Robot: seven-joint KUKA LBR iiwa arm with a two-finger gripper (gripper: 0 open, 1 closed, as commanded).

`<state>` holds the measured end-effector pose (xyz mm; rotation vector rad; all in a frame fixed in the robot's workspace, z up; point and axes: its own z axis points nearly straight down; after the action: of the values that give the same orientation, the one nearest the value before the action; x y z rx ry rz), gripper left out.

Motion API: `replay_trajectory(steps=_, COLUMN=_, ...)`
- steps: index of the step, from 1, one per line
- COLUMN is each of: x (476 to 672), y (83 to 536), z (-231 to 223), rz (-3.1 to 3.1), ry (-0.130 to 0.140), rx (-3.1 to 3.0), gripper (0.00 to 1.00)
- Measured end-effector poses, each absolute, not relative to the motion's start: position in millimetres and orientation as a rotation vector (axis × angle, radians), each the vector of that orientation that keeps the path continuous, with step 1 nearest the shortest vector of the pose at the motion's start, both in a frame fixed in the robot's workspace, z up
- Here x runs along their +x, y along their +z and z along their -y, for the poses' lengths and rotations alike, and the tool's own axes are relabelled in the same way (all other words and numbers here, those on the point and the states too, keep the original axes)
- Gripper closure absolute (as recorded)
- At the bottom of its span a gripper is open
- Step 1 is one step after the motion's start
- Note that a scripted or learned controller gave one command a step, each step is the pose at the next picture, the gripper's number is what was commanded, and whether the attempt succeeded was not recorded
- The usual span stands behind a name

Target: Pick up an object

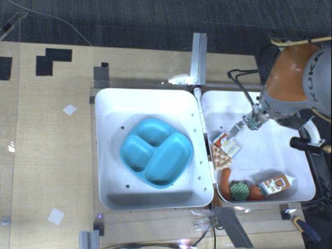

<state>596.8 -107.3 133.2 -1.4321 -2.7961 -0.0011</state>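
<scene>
Over the right bin point(306, 191), jaws point(232, 134) just above a snack packet point(226, 148).

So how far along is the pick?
Done: the gripper is down in the right bin, beside the waffle box. In hand: nothing visibly held. Left: grasp and lift; the sausage, broccoli and carton all lie on the bin floor.

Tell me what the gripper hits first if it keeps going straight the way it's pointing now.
Probably the waffle packet. The gripper points down and toward the bins' shared wall in the right bin, and the packet lies right beyond its tip. Its height above the packet is unclear from this single view.
</scene>
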Motion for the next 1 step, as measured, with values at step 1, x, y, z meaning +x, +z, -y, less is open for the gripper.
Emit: replay_trajectory(steps=1, x=558.0, y=93.4, z=97.2, rz=2.81, ry=-0.008, rx=-1.466, gripper=0.0)
